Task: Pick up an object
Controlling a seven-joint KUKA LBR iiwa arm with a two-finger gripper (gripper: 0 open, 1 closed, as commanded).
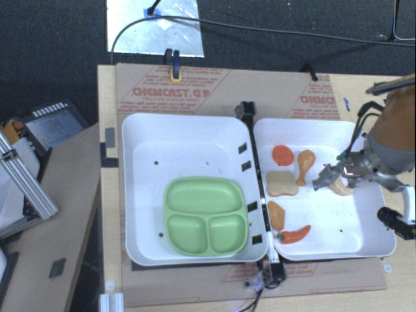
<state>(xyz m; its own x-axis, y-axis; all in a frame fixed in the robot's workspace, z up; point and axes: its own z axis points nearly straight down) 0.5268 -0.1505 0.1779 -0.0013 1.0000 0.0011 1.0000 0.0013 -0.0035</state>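
Food toys lie scattered in the right bin [370,239], and any one of them would serve as the thing to lift. Nearest the gripper [323,179] is a pale, cream-coloured piece [340,187], lying just beside the tool and partly hidden behind it. Further left are a drumstick [305,164], a red disc [282,155], a slice of toast [281,183], an orange piece [276,214] and a red chili [296,234] by the divider. From where I stand I cannot tell how the claw is set. My guess is the arm is at the approach stage, with nothing lifted yet. Next it needs to centre over one toy, drop and close squarely. The left bin [140,174] holds a green divided tray [205,214].
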